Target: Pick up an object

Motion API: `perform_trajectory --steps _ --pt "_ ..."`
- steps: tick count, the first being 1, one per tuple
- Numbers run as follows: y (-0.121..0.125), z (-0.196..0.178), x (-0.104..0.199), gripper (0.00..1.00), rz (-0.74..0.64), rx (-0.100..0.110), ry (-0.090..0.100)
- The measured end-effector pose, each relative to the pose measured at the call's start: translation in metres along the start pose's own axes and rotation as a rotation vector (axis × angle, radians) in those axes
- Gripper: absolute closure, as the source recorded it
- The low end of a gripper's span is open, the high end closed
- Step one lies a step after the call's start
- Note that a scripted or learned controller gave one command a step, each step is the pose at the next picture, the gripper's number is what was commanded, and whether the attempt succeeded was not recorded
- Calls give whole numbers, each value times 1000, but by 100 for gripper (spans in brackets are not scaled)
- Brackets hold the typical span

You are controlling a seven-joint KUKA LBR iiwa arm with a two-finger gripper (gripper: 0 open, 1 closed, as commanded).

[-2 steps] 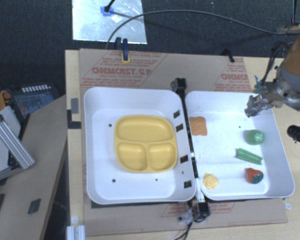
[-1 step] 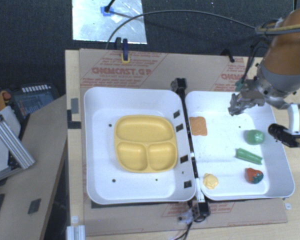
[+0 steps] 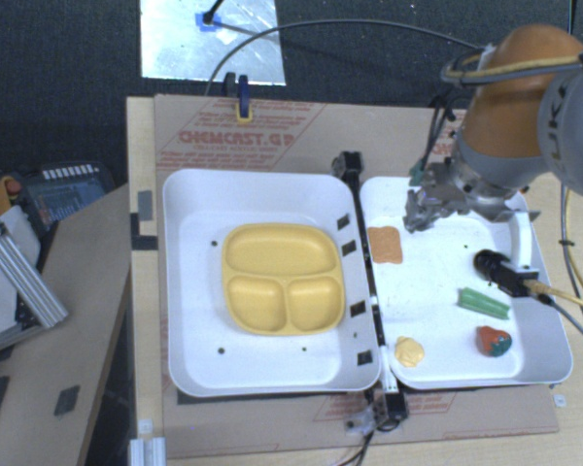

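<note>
My gripper (image 3: 420, 217) hangs over the back left part of the right bin (image 3: 544, 357), just right of a flat orange-brown slice (image 3: 385, 245) lying by the bin's left wall. It is apart from the slice and I see nothing in it. A green stick-shaped piece (image 3: 483, 302) lies toward the right of that bin. A red and teal lump (image 3: 494, 340) sits in front of the green piece. A small pale yellow piece (image 3: 408, 351) rests near the front left corner.
The left bin (image 3: 189, 260) holds a yellow divided plate (image 3: 280, 278) at its middle. A black divider (image 3: 361, 260) runs between the two bins. The arm's orange band (image 3: 520, 85) looms over the right bin's back edge.
</note>
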State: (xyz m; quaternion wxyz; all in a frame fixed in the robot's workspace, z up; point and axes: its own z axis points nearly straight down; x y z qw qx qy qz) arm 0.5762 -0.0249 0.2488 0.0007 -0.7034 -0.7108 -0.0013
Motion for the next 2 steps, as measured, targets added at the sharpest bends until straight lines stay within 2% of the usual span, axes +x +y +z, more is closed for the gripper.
perform_trajectory --steps 2 --pt "-12 8 97 100 1 0 -1"
